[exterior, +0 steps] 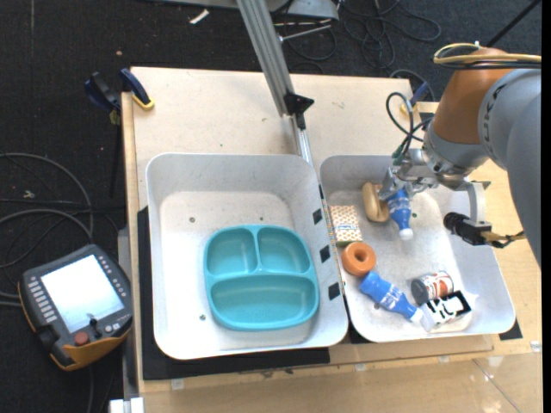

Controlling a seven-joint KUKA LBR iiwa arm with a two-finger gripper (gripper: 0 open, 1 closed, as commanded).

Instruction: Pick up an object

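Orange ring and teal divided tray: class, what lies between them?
In the camera view, the adjoining white bin walls separate the orange ring from the teal divided tray; a patterned card lies just above the ring.

Dark floor all around, strewn with black cables (pixel 387 15) at far right. Pale wooden bench (pixel 207 110) at centre. Handheld control pendant (pixel 76 304) lying near left on floor.

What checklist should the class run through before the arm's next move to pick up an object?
1. Gripper above the right bin: ok.
2. Blue bottle under the gripper: ok.
3. Bottle gripped between the fingers: cannot tell.
4. Tan piece crowds the bottle: not ok.
5. Orange ring and checkered packet lie apart from the gripper: ok.
6. Teal tray sits in the left bin, out of the way: ok.
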